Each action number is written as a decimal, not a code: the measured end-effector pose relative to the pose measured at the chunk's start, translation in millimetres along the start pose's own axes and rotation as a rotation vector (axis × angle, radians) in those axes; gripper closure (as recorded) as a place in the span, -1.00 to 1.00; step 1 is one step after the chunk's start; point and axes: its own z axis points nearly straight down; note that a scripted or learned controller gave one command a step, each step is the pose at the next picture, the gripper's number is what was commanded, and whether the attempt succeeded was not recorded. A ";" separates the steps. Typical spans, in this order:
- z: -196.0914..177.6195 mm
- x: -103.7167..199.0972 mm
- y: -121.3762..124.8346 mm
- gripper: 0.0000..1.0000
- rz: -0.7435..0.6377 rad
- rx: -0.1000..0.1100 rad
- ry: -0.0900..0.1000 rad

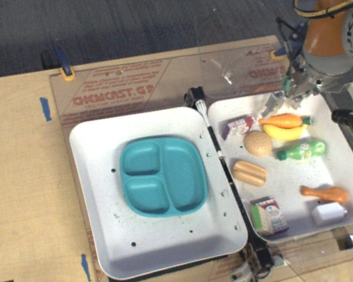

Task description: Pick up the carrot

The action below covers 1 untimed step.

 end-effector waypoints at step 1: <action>37.7 14.5 -18.3 -1.00 -0.235 0.011 0.009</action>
